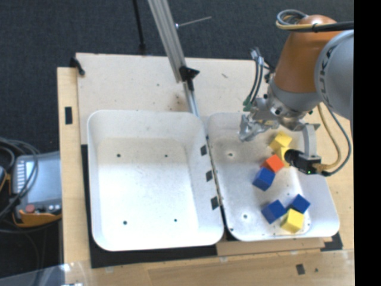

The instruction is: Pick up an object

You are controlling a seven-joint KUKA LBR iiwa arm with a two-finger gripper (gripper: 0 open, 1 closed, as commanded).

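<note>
The gripper [249,130] is hovering over the right bin [238,177]; I cannot tell its state. A yellow cube [281,142] is sitting just beside it, an orange cube [274,162] and blue cube [263,179] lying farther off.

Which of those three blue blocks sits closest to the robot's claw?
The blue block touching the orange block. It lies nearest the gripper; the other two blue ones sit further down, beside the lower yellow block.
</note>
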